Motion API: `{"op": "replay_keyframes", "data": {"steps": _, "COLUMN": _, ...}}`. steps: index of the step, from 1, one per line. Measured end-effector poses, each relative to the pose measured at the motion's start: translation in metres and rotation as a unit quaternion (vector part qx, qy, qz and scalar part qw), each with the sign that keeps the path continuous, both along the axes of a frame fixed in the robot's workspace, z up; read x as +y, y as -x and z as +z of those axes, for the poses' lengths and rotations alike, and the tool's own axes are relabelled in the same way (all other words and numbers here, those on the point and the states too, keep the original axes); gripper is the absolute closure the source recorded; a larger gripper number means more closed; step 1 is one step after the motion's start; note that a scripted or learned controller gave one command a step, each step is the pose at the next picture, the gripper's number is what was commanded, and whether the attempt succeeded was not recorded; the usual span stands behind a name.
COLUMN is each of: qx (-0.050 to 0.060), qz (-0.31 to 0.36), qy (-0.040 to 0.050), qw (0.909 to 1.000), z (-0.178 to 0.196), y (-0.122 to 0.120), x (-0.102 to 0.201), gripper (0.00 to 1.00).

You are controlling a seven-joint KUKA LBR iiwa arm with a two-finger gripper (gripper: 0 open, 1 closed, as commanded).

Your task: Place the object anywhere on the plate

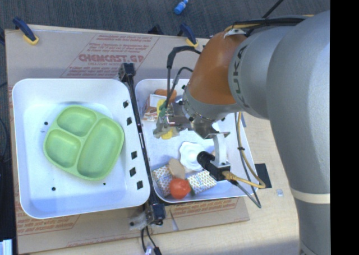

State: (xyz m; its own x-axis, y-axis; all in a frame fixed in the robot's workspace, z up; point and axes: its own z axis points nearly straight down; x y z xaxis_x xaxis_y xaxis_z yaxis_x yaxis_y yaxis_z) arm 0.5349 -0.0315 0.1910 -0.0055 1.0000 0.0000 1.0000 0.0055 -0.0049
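My gripper (168, 120) is positioned low over the upper left part of the right bin (242, 188). A yellow-green object (164, 130) lies directly at its tip; whether it sits between the jaws, and whether they are open or closed, I cannot tell. The green three-compartment plate (84, 142) rests in the left bin (33, 192), well apart. A red tomato (179, 188) lies near the right bin's lower edge.

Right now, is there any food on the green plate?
No, nothing on it. The green plate sits in the left bin with its three sections bare. The toy food, like the red tomato, lies in the right bin.
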Motion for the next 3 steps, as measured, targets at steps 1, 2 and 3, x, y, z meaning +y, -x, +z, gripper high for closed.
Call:
{"op": "replay_keyframes", "data": {"steps": 1, "qx": -0.003, "qz": 0.000, "qy": 0.0005, "qw": 1.0000, "z": 0.082, "y": -0.052, "x": -0.039, "gripper": 1.00}}
{"op": "replay_keyframes", "data": {"steps": 2, "qx": 0.000, "qz": 0.001, "qy": -0.0001, "qw": 1.0000, "z": 0.007, "y": -0.008, "x": 0.018, "gripper": 1.00}}
{"op": "replay_keyframes", "data": {"steps": 3, "qx": -0.002, "qz": 0.000, "qy": -0.0004, "qw": 1.0000, "z": 0.000, "y": -0.090, "x": 0.083, "gripper": 1.00}}
